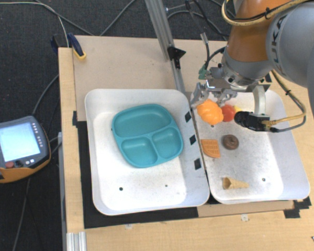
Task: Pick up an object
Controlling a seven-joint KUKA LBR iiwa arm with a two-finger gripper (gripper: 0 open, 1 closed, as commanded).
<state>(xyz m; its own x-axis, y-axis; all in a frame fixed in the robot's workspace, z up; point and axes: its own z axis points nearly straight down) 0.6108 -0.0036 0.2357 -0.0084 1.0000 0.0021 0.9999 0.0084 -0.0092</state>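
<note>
A teal three-compartment plastic tray (146, 135) is lying in the left white bin (102, 192). In the right white bin (288, 177), an orange rounded toy fruit (210, 112) is sitting between the fingers of the gripper (212, 99), fingers clamped on it; long axis unclear. Part of "KUKA" lettering is showing on the grey arm (298, 30). A waffle piece (211, 148), brown disc (230, 142) & cone (234, 183) are lying nearby.
</note>
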